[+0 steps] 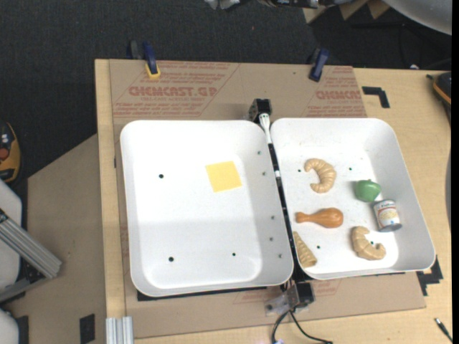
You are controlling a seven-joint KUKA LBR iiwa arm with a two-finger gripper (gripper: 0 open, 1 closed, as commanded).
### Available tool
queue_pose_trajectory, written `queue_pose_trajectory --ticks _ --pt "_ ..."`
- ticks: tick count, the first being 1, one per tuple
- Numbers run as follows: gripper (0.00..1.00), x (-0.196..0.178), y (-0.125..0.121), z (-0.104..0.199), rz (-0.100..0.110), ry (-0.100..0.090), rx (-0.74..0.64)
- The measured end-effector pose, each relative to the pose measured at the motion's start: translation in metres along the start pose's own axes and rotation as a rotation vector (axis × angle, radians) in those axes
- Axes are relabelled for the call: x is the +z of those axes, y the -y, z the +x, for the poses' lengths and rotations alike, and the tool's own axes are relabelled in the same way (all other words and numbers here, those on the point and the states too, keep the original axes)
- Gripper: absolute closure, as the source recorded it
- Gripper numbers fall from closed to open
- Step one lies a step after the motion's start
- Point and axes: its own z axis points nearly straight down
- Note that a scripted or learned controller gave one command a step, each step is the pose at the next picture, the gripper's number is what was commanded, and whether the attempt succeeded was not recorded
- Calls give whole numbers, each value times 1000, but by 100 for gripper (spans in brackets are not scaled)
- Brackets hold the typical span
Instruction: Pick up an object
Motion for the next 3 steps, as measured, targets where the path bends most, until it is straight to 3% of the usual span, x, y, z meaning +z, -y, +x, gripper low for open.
queue_pose_trajectory --ticks 1,2,3 --pt "100 150 42 -1 39 11 3" --pt "100 257 37 -3 34 10 3" --pt "100 272 95 -1 30 7 1"
